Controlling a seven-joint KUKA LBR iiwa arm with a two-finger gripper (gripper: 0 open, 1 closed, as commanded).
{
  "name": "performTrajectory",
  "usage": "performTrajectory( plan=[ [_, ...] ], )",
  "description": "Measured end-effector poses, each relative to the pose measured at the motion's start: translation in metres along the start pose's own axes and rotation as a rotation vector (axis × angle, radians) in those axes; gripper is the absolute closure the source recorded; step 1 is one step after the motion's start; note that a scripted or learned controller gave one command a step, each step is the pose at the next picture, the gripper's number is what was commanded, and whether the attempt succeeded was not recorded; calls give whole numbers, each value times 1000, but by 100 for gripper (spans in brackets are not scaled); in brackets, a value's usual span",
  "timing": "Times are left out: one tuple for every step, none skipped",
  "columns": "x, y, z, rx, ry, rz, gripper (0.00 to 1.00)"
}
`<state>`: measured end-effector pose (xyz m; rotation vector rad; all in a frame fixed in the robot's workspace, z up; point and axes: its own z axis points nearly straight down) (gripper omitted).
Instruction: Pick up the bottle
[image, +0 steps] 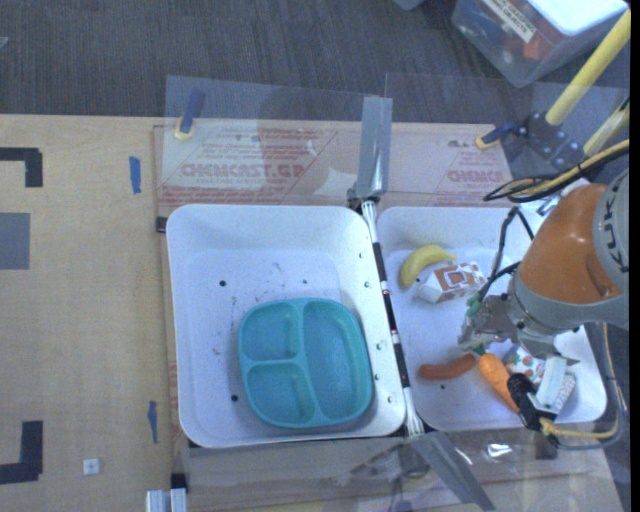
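A small white container with an orange label (450, 282), which looks like the bottle, lies on its side in the right bin (440, 400), toward the back next to a yellow banana (422, 262). My gripper (484, 335) hangs low over the middle of the right bin, in front of and slightly right of that container and apart from it. It is just above the end of an orange carrot (492, 372). The arm's orange band (570, 255) covers the bin's right part.
An orange-red sausage-shaped piece (447, 369) lies in the right bin, left of the carrot. The left bin (200, 250) holds a teal divided plate (303, 362). A metal divider (374, 160) stands behind the gap between the bins.
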<state>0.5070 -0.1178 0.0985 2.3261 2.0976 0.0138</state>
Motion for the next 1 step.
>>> performTrajectory(
  plan=[
    [42, -11, -86, 12, 0, -114, 100]
  ],
)
